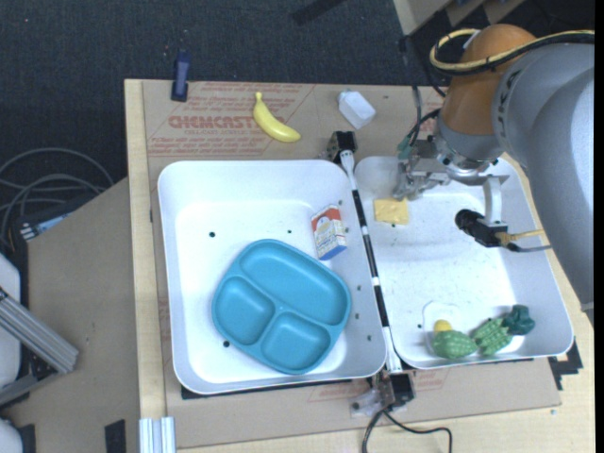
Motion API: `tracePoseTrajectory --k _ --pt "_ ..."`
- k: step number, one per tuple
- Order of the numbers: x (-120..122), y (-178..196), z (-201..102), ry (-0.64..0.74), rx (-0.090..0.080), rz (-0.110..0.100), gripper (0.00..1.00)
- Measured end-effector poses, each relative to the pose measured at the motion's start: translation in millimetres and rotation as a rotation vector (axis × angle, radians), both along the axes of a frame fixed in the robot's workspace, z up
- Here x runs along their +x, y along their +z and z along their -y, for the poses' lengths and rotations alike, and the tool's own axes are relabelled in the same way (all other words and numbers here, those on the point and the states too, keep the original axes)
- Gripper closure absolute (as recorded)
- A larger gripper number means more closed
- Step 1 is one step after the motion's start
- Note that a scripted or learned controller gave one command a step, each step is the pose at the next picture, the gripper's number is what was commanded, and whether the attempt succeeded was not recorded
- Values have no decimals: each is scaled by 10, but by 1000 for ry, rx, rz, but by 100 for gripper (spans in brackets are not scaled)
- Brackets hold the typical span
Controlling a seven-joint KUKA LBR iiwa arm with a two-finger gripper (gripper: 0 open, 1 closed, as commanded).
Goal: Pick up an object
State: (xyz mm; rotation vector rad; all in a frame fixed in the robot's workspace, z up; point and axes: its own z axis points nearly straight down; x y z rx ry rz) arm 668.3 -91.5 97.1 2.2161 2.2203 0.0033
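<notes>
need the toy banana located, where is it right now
In the camera view the toy banana lies outside both bins on the cardboard sheet, just beyond the far rim of the left bin, left of a small white block.

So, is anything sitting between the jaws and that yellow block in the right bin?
Nothing visible does. The gripper hangs just above the yellow block, with bare bin floor around it.
</notes>
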Motion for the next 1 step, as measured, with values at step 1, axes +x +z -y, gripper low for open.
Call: tracePoseTrajectory --k 1 --pt "-10 -16 -1 0 0 -4 0"
